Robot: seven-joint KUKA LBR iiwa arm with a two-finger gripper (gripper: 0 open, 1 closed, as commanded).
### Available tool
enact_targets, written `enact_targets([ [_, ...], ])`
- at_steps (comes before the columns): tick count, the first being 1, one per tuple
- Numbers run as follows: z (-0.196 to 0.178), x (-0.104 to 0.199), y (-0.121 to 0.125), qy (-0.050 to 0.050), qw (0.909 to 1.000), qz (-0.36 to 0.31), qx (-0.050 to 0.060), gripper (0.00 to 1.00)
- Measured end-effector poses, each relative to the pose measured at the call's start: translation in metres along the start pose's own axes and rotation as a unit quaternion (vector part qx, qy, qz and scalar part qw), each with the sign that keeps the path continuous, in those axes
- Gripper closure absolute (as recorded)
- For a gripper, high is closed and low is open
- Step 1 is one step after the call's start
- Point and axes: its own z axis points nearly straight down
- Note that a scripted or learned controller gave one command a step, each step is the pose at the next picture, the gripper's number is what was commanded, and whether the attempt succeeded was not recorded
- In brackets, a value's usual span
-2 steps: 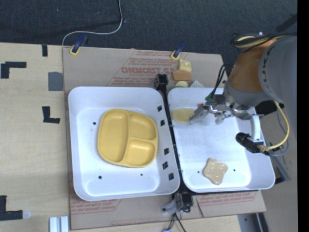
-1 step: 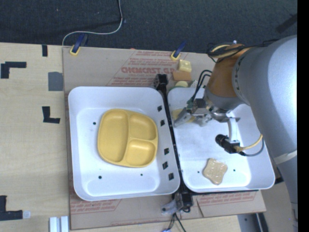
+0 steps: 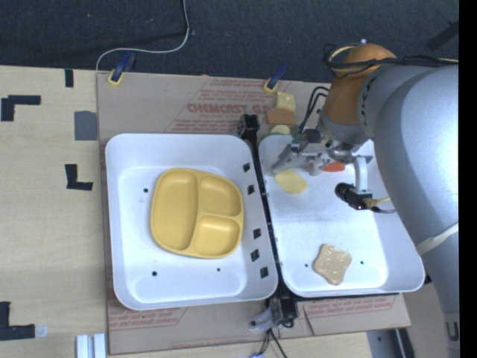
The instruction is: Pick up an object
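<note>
Hovering low over the right bin [image 3: 373,274], our gripper [image 3: 298,159] nears the yellow piece [image 3: 291,182]; grip state unreadable.

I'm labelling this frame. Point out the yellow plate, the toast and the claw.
yellow plate [image 3: 197,212]: camera view, centre divider.
toast [image 3: 332,263]: camera view, middle of the slice.
claw [image 3: 298,154]: camera view, between its fingertips.
</note>
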Motion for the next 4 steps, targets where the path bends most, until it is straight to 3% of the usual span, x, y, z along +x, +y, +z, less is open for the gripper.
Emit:
enact_targets([
  [1, -0.001, -0.006, -0.013, 0.000, 1.0000, 0.001, 0.000, 0.00],
  [2, 0.001, -0.013, 0.002, 0.003, 1.0000, 0.001, 0.007, 0.00],
  [3, 0.000, -0.040, 0.002, 0.004, 1.0000, 0.002, 0.007, 0.00],
  [4, 0.000, -0.010, 0.000, 0.000, 1.0000, -0.001, 0.000, 0.00],
])
